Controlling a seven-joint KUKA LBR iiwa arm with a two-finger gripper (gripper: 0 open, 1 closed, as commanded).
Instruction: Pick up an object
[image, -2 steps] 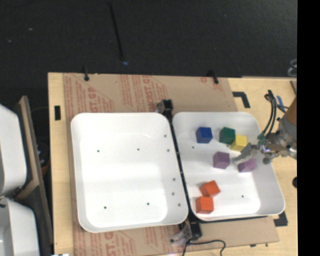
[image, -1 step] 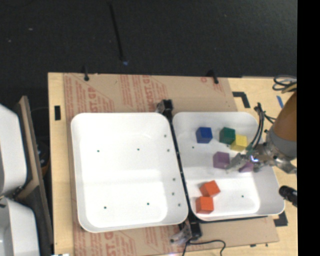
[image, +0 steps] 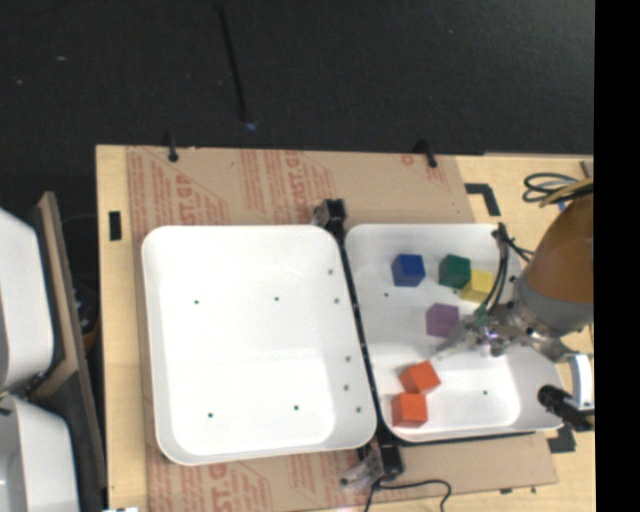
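The right bin (image: 480, 405) holds several small blocks. A blue cube (image: 407, 269) and a green cube (image: 455, 270) sit near its far side, with a yellow block (image: 479, 284) just right of the green one. Two orange cubes (image: 421, 377) (image: 409, 408) lie near the front. A purple cube (image: 442, 320) rests in the middle. My gripper (image: 468, 336) hangs low over the bin, just right of and slightly in front of the purple cube, close to it. I see nothing held in it. The arm's orange band (image: 566, 255) covers the bin's right side.
The left bin (image: 250, 340) lies beside the right one, parted by a black divider rail (image: 355, 320). Both stand on a cardboard-covered bench (image: 250, 185). Cables (image: 550, 187) lie at the back right. White equipment (image: 25, 300) stands off the bench's left edge.
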